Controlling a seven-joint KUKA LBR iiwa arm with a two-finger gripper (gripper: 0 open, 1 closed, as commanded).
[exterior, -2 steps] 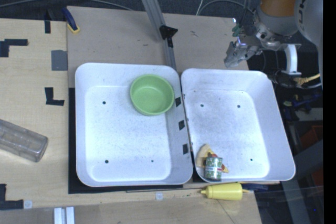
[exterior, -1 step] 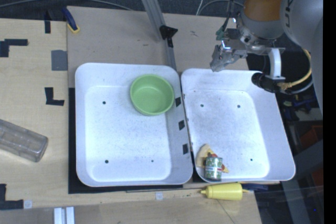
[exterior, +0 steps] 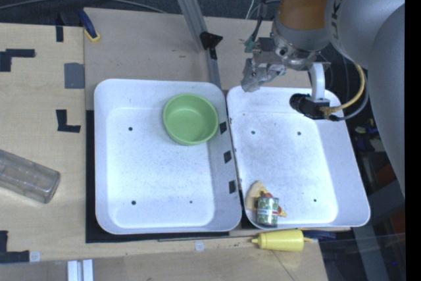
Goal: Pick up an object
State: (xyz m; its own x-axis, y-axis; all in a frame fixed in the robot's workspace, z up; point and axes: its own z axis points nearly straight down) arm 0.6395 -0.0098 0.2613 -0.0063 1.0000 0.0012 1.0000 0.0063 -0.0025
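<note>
A clear plastic tumbler [exterior: 26,176] is seen lying on its side on the bench at the far left, well apart from both bins. In the left bin [exterior: 118,207] a green bowl [exterior: 191,118] sits upright near the far edge, towards the wall shared with the right bin [exterior: 342,194]. In the right bin a small can [exterior: 266,209] lies in the near left corner, with a scrap of yellowish and red wrapping apparently tucked against it, though this is too small to be named with confidence. Just outside that bin's near rim a yellow bottle [exterior: 283,240] lies on its side. The gripper [exterior: 253,79] is held over the far left corner of the right bin, above the rim, and nothing is seen between its fingers; whether they are spread or closed cannot be told from this slant. The step in hand is judged to be the approach, with no object yet picked. For the next move a target must be settled; the can would call for travel along the bin towards the near corner, then a descent clear of the wall.
</note>
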